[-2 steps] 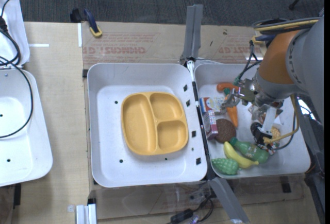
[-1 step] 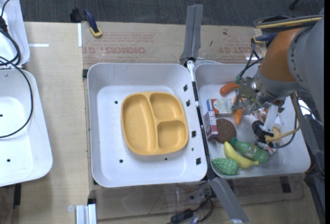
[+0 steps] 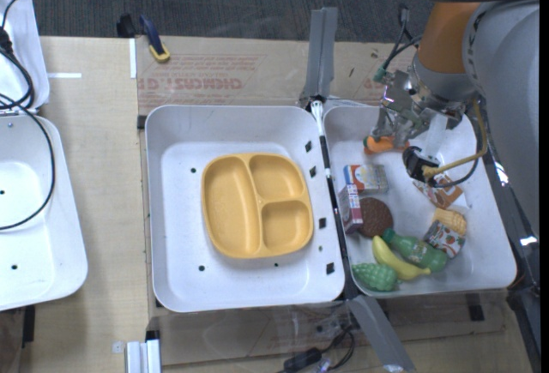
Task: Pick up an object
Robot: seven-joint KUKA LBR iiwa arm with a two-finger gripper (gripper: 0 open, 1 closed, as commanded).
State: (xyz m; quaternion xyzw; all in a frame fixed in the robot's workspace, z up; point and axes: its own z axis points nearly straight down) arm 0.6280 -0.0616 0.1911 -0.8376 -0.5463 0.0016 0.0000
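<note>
My gripper (image 3: 401,124) hangs low over the far part of the right bin (image 3: 489,273), below the orange wrist band. A small orange toy (image 3: 377,142) lies right beside it on its left, touching or nearly touching. Nearer the front are a small white carton (image 3: 365,178), a red and white box (image 3: 350,208), a brown round cookie (image 3: 376,218), a yellow banana (image 3: 393,260), a green bottle (image 3: 418,249) and a green bumpy toy (image 3: 375,277). A snack packet (image 3: 446,234) and a crumpled wrapper (image 3: 442,183) lie on the right.
The left bin (image 3: 171,277) holds a yellow divided plate (image 3: 257,204). A grey divider post (image 3: 322,54) stands between the bins at the back. White tubs with black cables (image 3: 26,191) stand at the far left. The arm's grey body (image 3: 515,71) covers the right bin's far right corner.
</note>
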